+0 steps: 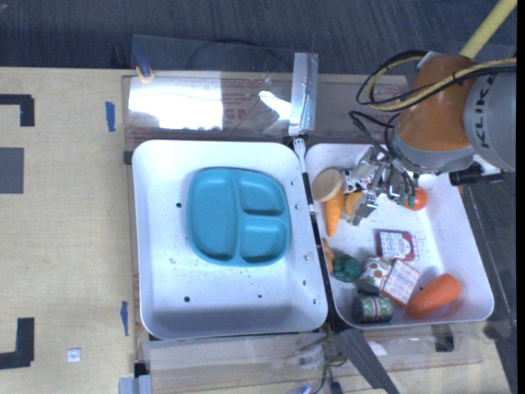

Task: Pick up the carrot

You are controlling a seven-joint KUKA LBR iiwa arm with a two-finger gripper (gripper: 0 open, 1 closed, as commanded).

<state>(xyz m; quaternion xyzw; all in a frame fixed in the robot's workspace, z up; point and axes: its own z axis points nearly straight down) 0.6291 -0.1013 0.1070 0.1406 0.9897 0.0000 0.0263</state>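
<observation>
A toy carrot (434,295) — plump, bright orange, smooth — lies on its side in the right-hand white bin (476,245), in the corner nearest the camera on the far right. It slants, its thick end up and right, its narrow end down and left — touching a small red-and-white packet (400,281) beside it.

Even bright light; glare on clear plastic sheet (197,105); slightly soft.

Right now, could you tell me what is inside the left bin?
The left bin holds a blue divided tray, lying flat near its middle. Whatever lies under the tray is covered.
</observation>
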